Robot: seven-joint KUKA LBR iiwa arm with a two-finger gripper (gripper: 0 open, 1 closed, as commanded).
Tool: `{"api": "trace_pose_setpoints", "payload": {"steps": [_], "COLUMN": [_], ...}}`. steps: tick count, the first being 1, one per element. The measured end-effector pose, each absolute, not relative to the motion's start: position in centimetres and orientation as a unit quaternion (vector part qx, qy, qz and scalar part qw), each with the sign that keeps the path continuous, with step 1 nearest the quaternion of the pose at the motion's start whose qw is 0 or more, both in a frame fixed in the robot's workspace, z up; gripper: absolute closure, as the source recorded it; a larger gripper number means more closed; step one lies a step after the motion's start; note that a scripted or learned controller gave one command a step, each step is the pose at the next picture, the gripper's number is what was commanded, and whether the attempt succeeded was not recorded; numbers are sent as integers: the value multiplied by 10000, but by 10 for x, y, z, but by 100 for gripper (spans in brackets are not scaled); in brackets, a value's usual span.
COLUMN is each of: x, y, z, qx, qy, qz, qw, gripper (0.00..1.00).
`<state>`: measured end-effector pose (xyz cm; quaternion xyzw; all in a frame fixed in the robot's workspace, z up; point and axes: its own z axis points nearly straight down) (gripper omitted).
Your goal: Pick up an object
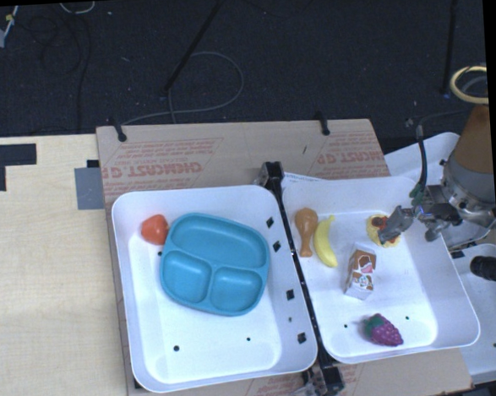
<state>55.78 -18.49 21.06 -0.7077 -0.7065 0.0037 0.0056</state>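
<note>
Gripper (396, 222) low over the right bin (446, 306), at a small yellow toy (379, 229).

Camera view: whether the pincer is open or closed, I cannot tell. At the toy's nine o'clock lies a banana (325, 242), then a drumstick (306, 229); a small carton (360, 273) sits at its seven o'clock, purple grapes (382, 330) at six. Left bin (148, 344): blue plate (213, 263), orange ball (154, 230) at ten o'clock.

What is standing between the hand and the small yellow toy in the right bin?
Nothing visible. The hand is right beside the yellow toy near the right bin's far right side, with no object between them. The small carton and banana lie off to the side.
</note>
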Motion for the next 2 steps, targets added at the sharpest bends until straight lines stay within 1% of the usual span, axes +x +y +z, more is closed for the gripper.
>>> {"api": "trace_pose_setpoints", "payload": {"steps": [1,2], "x": [561,556], "y": [-185,-179], "z": [217,154], "qx": [-7071,-7070], "qy": [-7071,-7071], "qz": [3,21], "qw": [3,42], "gripper": [0,0]}}
